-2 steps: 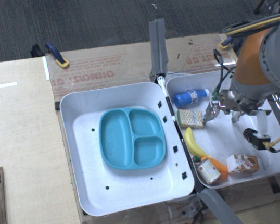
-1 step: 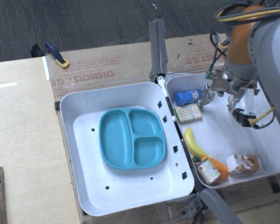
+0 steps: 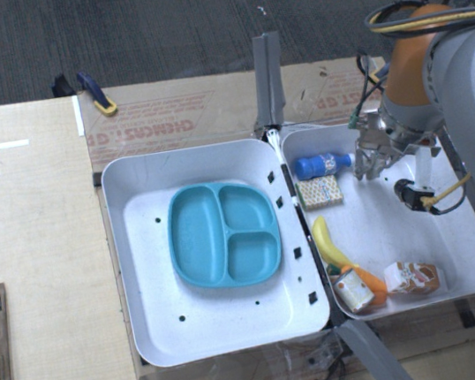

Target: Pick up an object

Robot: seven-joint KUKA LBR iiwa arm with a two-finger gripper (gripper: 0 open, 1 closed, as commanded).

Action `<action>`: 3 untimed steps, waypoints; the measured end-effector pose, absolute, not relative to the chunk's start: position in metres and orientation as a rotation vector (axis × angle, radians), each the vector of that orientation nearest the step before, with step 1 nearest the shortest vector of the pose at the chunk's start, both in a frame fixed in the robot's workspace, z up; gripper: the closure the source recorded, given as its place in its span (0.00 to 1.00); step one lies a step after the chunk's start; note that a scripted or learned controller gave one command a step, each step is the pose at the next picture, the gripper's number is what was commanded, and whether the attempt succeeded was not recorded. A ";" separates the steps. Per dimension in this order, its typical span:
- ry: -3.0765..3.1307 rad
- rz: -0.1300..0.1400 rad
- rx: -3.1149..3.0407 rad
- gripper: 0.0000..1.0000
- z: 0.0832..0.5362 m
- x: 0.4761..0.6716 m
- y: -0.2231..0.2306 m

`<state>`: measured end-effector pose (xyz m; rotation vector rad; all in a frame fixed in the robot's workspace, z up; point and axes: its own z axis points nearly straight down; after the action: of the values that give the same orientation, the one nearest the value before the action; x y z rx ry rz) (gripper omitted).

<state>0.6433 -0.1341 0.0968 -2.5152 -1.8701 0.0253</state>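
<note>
Here the gripper (image 3: 367,164) hangs low in the right bin (image 3: 465,269), near its far wall, just right of a blue bottle (image 3: 321,164); whether the fingers are open cannot be told. A patterned sponge (image 3: 319,191) lies below the bottle. A banana (image 3: 327,246), carton (image 3: 353,291) and packet (image 3: 411,278) crowd the near edge. The left bin (image 3: 139,272) holds a teal divided plate (image 3: 224,234).

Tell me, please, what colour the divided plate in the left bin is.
The divided plate is turquoise blue, per the camera view.
</note>
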 end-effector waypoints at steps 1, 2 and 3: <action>-1.844 0.005 -2.542 1.00 0.091 0.628 -0.117; -1.945 0.013 -2.465 1.00 0.091 0.644 -0.100; -1.194 0.005 -2.906 1.00 0.227 0.634 -0.140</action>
<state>0.6340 -0.1398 0.2270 -2.9065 -1.1938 0.0050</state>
